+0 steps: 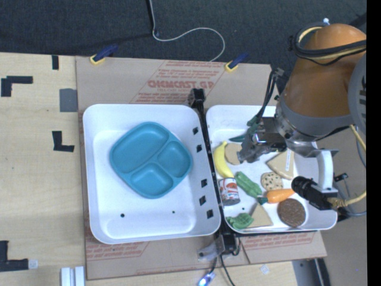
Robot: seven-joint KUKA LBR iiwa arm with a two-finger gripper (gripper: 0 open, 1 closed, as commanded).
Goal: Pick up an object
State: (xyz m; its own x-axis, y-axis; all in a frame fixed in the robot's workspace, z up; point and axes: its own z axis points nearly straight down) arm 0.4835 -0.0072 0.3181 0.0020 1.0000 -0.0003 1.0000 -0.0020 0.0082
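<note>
My gripper (250, 151) hangs over the middle of the right bin (229, 119), just right of a yellow banana (221, 161). Around and below it lie toy foods: a green pickle-like piece (247, 184), a small red and white can (229, 191), a spotted cracker (271, 180), an orange carrot (280, 195), a brown round patty (292, 211), a tan wedge (281, 164) and a green leafy piece (240, 221). The arm's body hides part of the bin's far right side.
The left bin (101, 207) holds a blue three-compartment plate (150, 158). Black clips join the two bins along their shared wall (205, 159). A white cable (178, 37) lies on the dark floor behind the cardboard.
</note>
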